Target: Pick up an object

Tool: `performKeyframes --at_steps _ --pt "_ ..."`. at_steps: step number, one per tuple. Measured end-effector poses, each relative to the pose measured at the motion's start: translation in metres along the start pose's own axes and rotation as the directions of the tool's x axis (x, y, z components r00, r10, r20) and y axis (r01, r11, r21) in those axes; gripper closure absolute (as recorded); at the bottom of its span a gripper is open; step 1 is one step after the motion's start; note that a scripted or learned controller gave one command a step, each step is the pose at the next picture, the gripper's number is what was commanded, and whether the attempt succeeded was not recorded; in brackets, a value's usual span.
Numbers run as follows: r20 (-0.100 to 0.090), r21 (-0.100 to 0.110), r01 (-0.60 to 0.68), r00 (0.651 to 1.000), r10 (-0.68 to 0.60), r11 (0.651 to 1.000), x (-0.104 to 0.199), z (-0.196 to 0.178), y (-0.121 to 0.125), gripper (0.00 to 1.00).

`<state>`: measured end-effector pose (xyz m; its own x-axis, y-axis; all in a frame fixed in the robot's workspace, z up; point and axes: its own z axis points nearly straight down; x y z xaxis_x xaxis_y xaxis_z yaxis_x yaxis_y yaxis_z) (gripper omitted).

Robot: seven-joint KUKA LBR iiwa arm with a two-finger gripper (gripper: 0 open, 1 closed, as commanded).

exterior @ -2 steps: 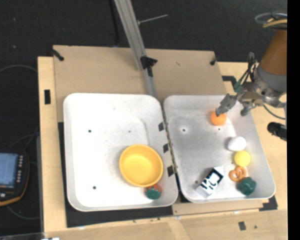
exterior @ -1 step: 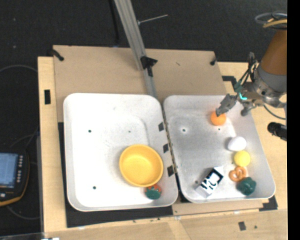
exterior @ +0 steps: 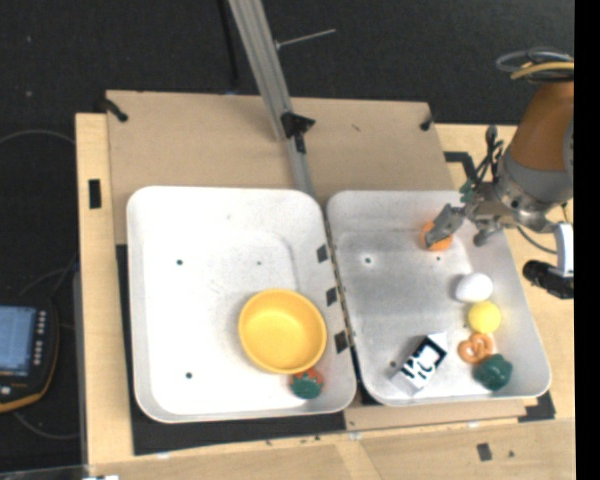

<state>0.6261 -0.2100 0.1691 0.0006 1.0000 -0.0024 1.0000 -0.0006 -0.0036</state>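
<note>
One small orange object (exterior: 437, 237) at the far side of the right bin (exterior: 380, 298), directly under the gripper (exterior: 443, 226); impossible to tell whether gripped or merely touched. Elsewhere, a yellow bowl (exterior: 282, 330) in the left bin (exterior: 200, 268).

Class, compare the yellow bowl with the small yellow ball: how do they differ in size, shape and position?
The yellow bowl is far larger than the yellow ball. The bowl is open and hollow; the ball is a closed round shape. The bowl sits in the left bin, the ball in the right bin just below a white ball. Both are yellow.
</note>
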Motion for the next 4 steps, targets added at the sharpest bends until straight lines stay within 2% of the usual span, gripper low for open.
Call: performKeyframes --at_steps 1,2,3,4 --pt "0.0 0.0 -0.001 1.0 0.001 1.0 0.001 0.042 -0.002 0.0" --pt "0.0 -0.001 -0.003 1.0 0.003 1.0 0.0 0.069 -0.003 0.0" --pt "0.002 -0.008 -0.003 1.0 0.003 1.0 -0.001 0.056 -0.001 1.0" --pt "0.0 -0.01 -0.001 1.0 0.001 1.0 -0.008 0.008 0.005 1.0"
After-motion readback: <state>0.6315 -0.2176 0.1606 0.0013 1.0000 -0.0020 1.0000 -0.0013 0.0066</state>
